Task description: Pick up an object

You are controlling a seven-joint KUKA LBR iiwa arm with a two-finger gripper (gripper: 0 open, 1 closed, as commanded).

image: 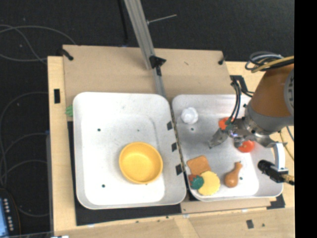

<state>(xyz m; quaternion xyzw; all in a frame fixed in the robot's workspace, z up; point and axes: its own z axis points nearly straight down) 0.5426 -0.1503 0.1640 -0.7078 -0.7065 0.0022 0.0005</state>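
Over in the left bin (89, 113) a yellow bowl (140, 162) is sitting at about five o'clock, well apart from the action, while the right bin (208, 103) is holding a small clear cup (189, 116) at eleven o'clock and, along its near edge, an orange block (198, 163), a green piece (197, 182), a yellow piece (210, 183) and a chicken drumstick (233, 175). The gripper (218, 138) is hanging over the bare middle of that bin, nothing between its fingers, though how wide they are standing I cannot tell. Nearest and standing clear, the drumstick at five o'clock is looking the best bet, so I'd be centring over it and straddling its narrow shaft before dropping.
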